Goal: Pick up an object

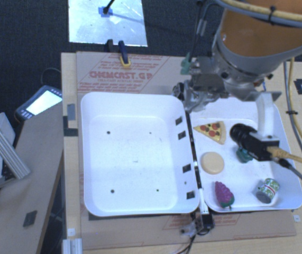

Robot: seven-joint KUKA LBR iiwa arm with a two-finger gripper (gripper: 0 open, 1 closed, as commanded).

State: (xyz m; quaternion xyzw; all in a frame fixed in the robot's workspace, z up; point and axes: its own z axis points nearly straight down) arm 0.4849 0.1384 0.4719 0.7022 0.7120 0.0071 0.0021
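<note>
In the right bin (294, 193) lie a pizza slice (211, 130), a round beige biscuit (212, 163), a bunch of purple grapes (224, 193) and a small green-and-white can (267, 190). A teal object (243, 154) is half hidden under a black cylinder (248, 139) mounted on the arm. My gripper (192, 98) hangs over the far left corner of the right bin, just beyond the pizza slice. Nothing shows in its grasp. The arm's orange and grey bulk hides the far part of the bin.
The left bin (87, 142) stands beside the right one, sharing a divider with black clips (185, 136). Cables (299, 160) trail across the right side. A tablet (39, 102) lies off the bench at left.
</note>
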